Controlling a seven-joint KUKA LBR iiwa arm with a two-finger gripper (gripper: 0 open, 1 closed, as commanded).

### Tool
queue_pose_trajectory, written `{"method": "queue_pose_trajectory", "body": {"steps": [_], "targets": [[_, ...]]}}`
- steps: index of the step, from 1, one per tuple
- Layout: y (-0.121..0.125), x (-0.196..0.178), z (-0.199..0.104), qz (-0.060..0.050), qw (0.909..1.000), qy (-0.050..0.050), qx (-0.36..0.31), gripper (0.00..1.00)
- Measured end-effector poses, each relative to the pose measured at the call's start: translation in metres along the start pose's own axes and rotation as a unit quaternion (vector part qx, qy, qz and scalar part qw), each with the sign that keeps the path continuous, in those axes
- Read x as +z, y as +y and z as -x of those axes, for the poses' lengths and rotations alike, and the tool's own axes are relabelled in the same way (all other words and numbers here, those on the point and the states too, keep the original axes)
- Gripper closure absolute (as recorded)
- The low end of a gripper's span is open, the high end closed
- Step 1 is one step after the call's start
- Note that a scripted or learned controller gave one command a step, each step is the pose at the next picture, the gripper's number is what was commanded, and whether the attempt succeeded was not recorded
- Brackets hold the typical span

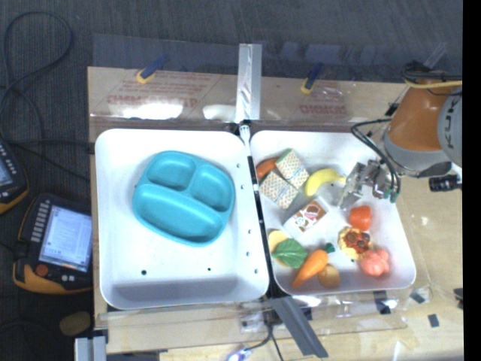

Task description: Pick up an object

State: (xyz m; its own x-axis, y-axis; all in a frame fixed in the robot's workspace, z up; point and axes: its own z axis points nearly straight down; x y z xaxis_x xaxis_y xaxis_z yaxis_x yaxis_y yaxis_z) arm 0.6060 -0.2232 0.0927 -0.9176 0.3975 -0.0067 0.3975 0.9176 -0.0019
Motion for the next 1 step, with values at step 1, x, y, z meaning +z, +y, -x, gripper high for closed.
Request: {"method": "queue_pose_trajectory", "body": {"steps": [1], "targets": [[0.0103,-0.1469,0.0267,0.000,0.9981,0.001,-0.062,1.00]]}}
